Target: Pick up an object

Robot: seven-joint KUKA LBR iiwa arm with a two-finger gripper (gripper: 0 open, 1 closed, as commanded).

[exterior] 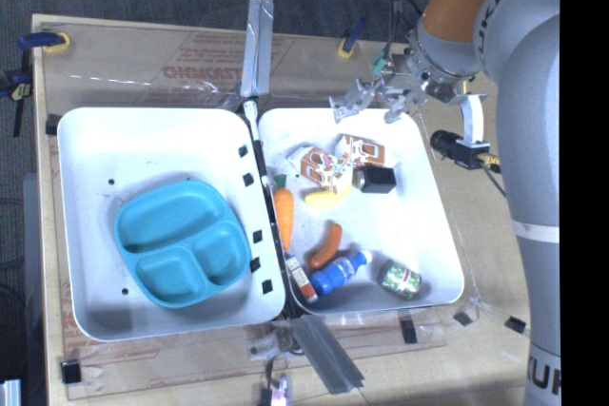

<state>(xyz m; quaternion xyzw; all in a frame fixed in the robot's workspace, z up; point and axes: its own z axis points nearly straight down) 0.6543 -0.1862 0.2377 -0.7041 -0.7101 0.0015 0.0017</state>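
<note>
Currently: gripper (373, 103) hangs over the far rim of the right bin (440, 214), fingers spread wide, nothing between them.

Step in hand, as I judge it: choosing a target and coming down on it. From my seat I would favour a piece lying apart from its neighbours, keep the fingers wide until they straddle it, and descend straight to avoid nudging the pile.

Stock, right bin, outward from the gripper:
- patterned packets (333, 164), touching a black box (374, 178) and a yellow piece (324, 198); crowded.
- carrot (283, 216), along the left wall; awkward.
- sausage (325, 245), slim, fairly free.
- blue bottle (340, 272), near corner.
- green can (401, 280), on its side, well apart; may roll.

Left bin (86, 138): blue tray (182, 242).
</note>
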